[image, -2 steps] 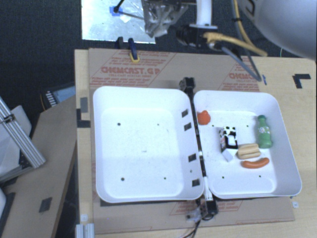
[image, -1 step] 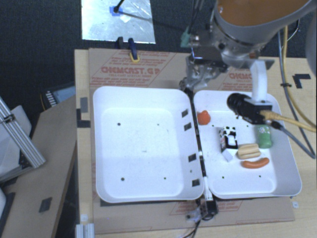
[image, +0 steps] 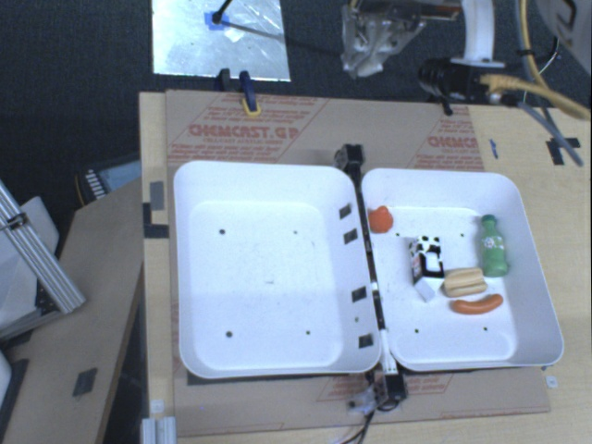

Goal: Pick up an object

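The right bin [image: 532,276] holds a green bottle [image: 492,245], a black-and-white carton [image: 426,257], a tan bun [image: 463,282], an orange-red sausage [image: 476,303] and a small orange piece [image: 380,218] near the divider. My gripper [image: 370,44] hangs high at the top of the view, beyond the far edge of the bench and well clear of both bins. Nothing is visible between its fingers. It points downward over the dark floor.
The left bin [image: 190,276] lies beside the right one, joined by a black clip strip [image: 363,257]. A shiny metal sheet [image: 220,26] lies at the top left. Cables and an arm mount [image: 481,77] sit at the top right.
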You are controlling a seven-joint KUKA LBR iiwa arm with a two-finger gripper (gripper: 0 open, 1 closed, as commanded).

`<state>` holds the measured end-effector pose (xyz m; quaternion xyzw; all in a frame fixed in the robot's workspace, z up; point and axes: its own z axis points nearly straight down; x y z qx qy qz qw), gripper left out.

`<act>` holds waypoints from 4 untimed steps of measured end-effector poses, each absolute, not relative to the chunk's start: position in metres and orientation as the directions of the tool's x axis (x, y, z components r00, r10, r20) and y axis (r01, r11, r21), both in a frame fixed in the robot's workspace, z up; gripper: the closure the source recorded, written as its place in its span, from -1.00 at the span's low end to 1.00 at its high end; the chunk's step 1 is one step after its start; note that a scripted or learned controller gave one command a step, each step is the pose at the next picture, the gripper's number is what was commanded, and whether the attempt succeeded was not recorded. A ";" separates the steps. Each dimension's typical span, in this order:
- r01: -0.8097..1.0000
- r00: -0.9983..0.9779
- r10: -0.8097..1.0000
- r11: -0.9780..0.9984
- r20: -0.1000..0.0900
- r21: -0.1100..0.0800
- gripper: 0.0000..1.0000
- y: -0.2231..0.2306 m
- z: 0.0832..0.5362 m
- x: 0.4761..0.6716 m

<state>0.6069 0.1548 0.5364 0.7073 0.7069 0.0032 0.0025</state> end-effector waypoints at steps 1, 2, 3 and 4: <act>1.000 -0.001 1.000 0.001 -0.004 -0.016 1.00 0.168 0.308 0.558; 1.000 0.002 1.000 -0.002 0.001 0.003 1.00 0.129 0.352 0.491; 1.000 0.003 1.000 -0.003 0.000 0.005 1.00 0.088 0.368 0.487; 1.000 -0.007 1.000 0.007 0.003 0.008 1.00 0.128 0.425 0.487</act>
